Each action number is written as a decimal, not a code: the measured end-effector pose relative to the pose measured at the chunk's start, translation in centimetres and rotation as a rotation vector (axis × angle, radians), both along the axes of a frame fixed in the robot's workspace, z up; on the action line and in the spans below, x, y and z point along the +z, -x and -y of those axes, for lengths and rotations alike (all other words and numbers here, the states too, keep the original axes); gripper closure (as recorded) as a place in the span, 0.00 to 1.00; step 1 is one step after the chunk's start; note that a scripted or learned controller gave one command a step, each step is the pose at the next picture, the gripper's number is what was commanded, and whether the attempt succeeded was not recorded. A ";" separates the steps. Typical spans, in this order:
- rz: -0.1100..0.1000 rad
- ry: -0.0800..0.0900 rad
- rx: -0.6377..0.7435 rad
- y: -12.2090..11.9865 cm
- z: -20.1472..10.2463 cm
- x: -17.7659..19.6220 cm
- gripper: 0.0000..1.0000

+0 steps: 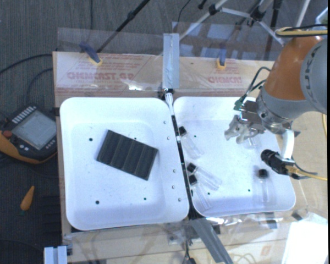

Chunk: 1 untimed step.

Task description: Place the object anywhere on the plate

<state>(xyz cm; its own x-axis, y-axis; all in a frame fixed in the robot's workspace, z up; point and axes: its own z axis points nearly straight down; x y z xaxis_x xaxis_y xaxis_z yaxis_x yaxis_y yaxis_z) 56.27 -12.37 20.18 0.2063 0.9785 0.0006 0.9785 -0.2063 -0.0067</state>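
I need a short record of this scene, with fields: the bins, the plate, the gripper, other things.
left bin: white, holds the plate
plate: dark, ribbed, rectangular, lies flat and turned at a slant
right bin: white, holds small clear objects
gripper: over the right bin, near its far right part
pendant: on the floor, left of the bins

Two white bins (71, 147) side by side on the table – one dark ribbed plate (126, 154) in the left one, three clear tubes (208, 177) with black caps in the right one. One arm (297, 76), one gripper (243, 132). Off the table – one pendant (26, 133) and one orange tool (26, 198)
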 end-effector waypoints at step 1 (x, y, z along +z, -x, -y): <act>-0.002 0.005 -0.241 -5.8 -7.0 0.9 1.00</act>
<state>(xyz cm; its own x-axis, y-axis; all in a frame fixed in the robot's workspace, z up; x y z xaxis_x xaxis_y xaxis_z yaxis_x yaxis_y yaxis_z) 62.08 -5.38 21.09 0.4337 0.9010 -0.0051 0.9010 -0.4338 -0.0065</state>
